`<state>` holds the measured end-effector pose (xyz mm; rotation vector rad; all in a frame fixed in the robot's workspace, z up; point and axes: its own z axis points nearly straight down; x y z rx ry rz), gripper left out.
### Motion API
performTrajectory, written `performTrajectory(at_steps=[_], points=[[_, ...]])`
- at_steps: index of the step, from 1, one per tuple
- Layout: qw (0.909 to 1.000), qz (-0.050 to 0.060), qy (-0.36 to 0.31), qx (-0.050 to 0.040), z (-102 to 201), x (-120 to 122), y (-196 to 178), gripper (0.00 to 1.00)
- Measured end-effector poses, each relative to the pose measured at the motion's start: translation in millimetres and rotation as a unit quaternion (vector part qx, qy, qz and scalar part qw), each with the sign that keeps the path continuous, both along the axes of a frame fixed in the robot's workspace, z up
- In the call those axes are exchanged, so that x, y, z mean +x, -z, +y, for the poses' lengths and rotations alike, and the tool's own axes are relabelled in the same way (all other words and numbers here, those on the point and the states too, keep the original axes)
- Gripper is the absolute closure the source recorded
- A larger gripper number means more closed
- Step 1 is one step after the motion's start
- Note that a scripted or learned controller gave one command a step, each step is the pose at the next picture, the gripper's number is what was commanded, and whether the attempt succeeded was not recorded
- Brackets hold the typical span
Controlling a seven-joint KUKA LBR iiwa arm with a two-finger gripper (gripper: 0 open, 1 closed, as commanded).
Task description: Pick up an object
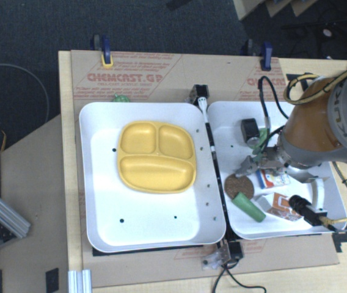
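Lying slanted, green cylinder (248,206), brown disc (237,184)

Yellow divided plate (157,157): smooth matt plastic; bins (100,182): glossy white plastic; worktop (161,75): brown paper-faced board, printed

Bench (155,72): brown board top, reddish printed lettering along far strip. Two shallow white bins rest on it side by side, rims touching at centre. Left bin (100,212) larger in view, right bin (222,118) partly under arm. Two blue-and-yellow clamps on far edge: left clamp (105,49) near left corner, right clamp (265,57) toward right. Small green scrap (121,98) on board just beyond left bin's far rim. Black clip (200,93) at far end of seam between bins.
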<state>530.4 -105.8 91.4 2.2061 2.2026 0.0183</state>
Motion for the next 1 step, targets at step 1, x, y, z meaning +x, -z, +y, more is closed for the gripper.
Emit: performTrajectory(at_steps=[1], points=[[1.0000, -0.001, 0.000, -0.0003, 10.5, -17.9, -0.7, 0.00]])
